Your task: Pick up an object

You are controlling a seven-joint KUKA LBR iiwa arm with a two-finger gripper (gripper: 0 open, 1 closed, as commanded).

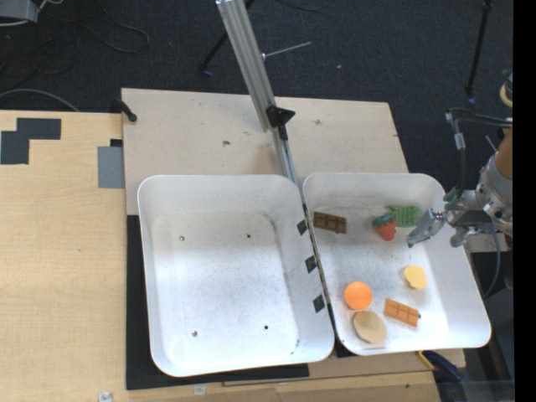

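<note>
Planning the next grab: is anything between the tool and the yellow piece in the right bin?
Nothing visible does. The tool sits at the right bin's right side, and bare white floor separates it from the yellow piece just below. The red and green item lies off to the left.

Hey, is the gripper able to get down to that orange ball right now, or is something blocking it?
Probably yes. The gripper is at the right bin's right edge, and the orange ball lies in that bin, uncovered, with bare floor between them. The tan piece just below it might crowd a finger.
</note>
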